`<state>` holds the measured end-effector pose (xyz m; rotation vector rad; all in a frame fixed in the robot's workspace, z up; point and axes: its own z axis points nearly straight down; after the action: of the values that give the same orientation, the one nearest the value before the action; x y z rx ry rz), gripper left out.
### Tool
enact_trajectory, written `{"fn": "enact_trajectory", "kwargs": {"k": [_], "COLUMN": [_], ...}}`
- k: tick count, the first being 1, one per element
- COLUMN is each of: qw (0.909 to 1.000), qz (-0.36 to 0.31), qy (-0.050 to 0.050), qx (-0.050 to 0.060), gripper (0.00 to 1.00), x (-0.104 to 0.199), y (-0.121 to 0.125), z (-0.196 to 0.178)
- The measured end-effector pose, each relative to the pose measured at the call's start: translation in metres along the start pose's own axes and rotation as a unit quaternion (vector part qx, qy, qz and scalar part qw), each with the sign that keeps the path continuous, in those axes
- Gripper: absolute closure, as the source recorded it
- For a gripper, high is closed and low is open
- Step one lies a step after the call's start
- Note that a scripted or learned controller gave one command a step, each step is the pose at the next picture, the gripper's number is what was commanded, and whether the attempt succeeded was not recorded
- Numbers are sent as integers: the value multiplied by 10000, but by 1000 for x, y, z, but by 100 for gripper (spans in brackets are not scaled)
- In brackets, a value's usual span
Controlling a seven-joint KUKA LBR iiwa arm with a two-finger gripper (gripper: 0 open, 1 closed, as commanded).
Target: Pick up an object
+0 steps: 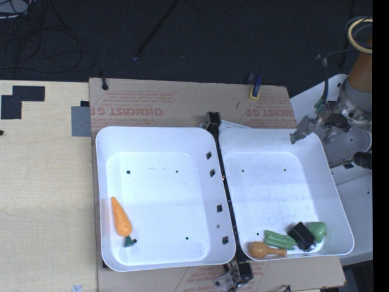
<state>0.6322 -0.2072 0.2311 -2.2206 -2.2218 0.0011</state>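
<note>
An orange toy carrot (120, 217) with a small green top lies in the left bin (152, 140), near its front left corner. In the right bin (273, 163), along the front edge, a tan pear-shaped toy (264, 250), a long green vegetable (279, 240), a black block (301, 235) and a round green piece (317, 229) lie bunched together. My gripper (311, 126) hangs at the right bin's far right corner, above the rim and well away from all of these things. Nothing shows in it.
The bins sit on a cardboard sheet (182, 105) on a wooden bench (42, 181). A black divider clamp (219, 181) runs between the bins. A blue and yellow clip (256, 87) stands at the cardboard's far edge. The arm's grey body (355, 111) is over the right side.
</note>
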Motion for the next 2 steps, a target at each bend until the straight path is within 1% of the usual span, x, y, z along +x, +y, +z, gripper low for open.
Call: {"fn": "enact_trajectory", "kwargs": {"k": [1, 2], "qw": [10000, 10000], "qz": [-26, -33], "qy": [-17, 2], "qx": [-92, -50], "gripper": [0, 0], "x": [44, 103], "y": [14, -5], "z": [-176, -274]}}
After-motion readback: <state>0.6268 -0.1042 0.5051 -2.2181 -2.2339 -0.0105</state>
